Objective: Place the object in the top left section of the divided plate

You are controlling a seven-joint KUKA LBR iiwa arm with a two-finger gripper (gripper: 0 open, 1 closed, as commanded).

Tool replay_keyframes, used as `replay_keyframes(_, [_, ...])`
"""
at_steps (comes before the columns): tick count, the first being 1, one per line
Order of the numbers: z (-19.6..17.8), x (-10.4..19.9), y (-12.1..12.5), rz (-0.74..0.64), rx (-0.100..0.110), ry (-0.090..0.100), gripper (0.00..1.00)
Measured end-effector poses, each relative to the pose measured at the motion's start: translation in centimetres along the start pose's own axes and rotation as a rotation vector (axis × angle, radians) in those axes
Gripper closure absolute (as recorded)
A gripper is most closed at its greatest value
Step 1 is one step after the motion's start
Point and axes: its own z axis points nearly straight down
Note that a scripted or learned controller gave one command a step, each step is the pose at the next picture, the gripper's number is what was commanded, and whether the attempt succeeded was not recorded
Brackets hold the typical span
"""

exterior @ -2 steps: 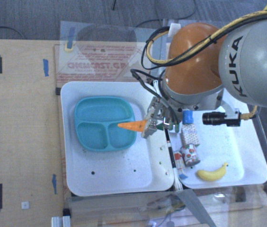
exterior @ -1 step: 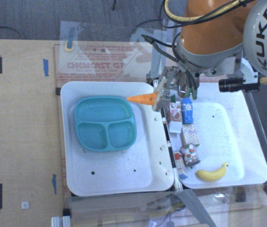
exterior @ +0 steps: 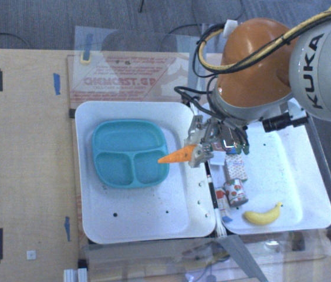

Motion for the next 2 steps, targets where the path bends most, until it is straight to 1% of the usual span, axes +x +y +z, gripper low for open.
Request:
replay_keyframes(1, [5.0, -4.2, -0.7, -0.207, -0.001, -0.004, 1.00])
replay_keyframes(2, [-5.8, -1.8, -2.3, -0.280, -0.001, -0.004, 1.00])
